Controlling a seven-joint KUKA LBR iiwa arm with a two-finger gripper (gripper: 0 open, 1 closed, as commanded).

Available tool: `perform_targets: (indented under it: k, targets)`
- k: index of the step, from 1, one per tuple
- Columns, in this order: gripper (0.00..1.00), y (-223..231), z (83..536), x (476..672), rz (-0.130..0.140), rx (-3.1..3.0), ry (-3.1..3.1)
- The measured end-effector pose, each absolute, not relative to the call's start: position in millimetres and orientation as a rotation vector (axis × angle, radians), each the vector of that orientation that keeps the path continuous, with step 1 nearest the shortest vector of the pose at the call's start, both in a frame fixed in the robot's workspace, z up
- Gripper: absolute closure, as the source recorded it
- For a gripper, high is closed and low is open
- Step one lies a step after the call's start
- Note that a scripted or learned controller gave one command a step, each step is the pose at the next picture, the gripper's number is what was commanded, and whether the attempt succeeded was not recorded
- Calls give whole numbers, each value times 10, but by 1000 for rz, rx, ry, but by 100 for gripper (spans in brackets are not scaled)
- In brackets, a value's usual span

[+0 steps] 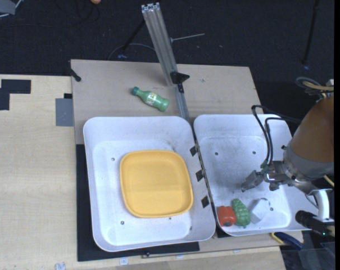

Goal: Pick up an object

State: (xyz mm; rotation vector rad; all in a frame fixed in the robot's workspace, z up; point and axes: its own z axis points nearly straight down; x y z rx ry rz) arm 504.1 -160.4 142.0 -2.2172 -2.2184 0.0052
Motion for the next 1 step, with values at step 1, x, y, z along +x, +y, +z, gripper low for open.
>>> perform_targets:
  k: [1]
  targets:
    - [0, -1602, 913, 5042, 0, -2221, -2222]
